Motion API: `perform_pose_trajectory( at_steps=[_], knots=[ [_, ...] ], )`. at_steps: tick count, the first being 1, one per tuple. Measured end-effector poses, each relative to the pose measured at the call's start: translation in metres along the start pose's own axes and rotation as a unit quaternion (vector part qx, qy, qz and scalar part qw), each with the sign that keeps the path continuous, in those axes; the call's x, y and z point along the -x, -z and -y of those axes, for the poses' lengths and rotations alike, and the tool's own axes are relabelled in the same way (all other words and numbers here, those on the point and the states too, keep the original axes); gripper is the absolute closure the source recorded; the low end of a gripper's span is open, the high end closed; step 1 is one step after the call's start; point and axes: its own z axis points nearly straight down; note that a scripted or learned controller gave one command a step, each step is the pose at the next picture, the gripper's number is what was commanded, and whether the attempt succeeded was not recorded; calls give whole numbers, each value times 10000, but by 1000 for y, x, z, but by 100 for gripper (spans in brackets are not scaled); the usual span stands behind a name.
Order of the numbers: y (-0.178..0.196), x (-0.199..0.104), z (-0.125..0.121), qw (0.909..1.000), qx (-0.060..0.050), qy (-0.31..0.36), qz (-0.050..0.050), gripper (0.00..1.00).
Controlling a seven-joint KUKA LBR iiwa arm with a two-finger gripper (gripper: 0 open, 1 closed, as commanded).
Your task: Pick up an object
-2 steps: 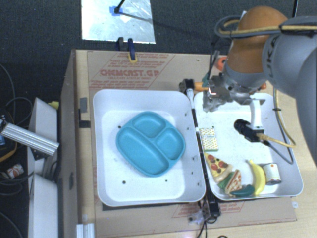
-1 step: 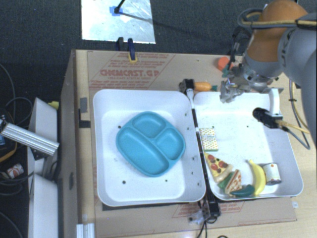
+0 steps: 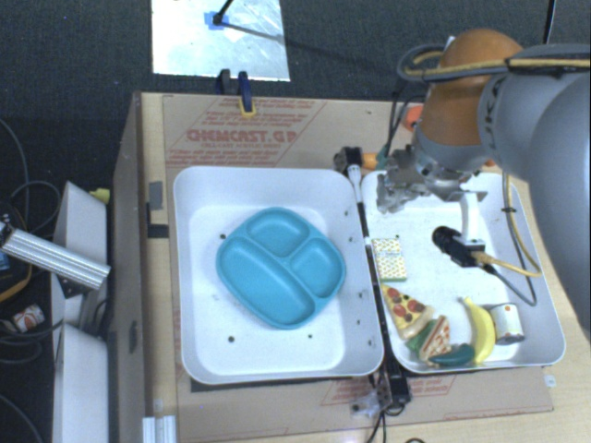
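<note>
My gripper [image 3: 395, 195] hangs over the back left corner of the right bin [image 3: 540, 289], with no object seen in it. Along that bin's left side lies a small pale block with a dotted pattern [image 3: 389, 258], a short way in front of the gripper. Near the front edge there are a pizza slice [image 3: 406, 308], a sandwich wedge [image 3: 434, 337], a yellow banana [image 3: 479, 327], a green piece [image 3: 452, 359] and a small white can [image 3: 506, 322].
The left bin [image 3: 199, 247] holds a blue divided plate [image 3: 281, 266]. A black divider [image 3: 367, 266] runs between the two bins. A small orange thing [image 3: 369, 161] sits at the right bin's back left corner. The arm covers the right bin's back right.
</note>
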Motion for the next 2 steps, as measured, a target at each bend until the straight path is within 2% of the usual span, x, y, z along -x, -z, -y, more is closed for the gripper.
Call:
perform_pose_trajectory(
  at_steps=[1, 2],
  knots=[
    [0, -61, -1, 10000, 6, 5, -2, 100],
    [-33, -191, -7, 10000, -1, 3, -7, 100]
  ],
)
